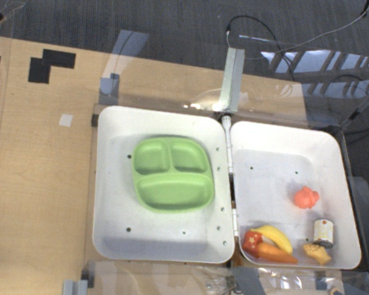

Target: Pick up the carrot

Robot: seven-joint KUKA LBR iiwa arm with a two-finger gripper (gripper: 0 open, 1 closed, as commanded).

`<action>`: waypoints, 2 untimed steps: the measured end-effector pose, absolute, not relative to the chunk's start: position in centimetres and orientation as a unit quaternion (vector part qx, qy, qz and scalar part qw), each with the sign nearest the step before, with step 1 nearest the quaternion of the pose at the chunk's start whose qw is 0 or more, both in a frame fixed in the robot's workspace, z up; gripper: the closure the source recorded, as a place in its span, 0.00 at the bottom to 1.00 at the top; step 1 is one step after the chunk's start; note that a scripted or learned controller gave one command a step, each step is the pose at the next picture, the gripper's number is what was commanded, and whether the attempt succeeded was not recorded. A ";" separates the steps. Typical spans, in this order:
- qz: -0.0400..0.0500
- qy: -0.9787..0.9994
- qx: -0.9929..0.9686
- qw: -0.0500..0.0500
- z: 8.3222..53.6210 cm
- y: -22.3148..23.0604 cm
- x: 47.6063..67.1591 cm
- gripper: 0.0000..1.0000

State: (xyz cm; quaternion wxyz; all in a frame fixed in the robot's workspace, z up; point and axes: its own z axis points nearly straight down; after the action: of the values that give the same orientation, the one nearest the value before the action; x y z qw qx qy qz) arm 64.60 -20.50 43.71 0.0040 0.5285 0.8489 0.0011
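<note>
The orange carrot [275, 253] lies flat near the front edge of the right bin [281, 153], pointing right. It touches a yellow banana [273, 236] just behind it and a red pepper-like piece [251, 240] at its left end.
A green divided plate [172, 173] sits in the left bin [112, 221]. In the right bin there are also an orange-pink round fruit [306, 197], a small can [323, 231] and a yellow-brown food piece [318, 253] by the front right corner.
</note>
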 end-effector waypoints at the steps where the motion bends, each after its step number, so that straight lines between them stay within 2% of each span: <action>1: 0.001 0.912 0.411 0.006 43.8 -20.3 67.0 1.00; 2: 0.002 0.912 0.409 0.011 45.3 -20.2 67.2 1.00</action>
State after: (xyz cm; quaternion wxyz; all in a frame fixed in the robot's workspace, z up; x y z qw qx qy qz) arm 67.16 -20.19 45.27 0.0114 0.4091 0.9124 0.0015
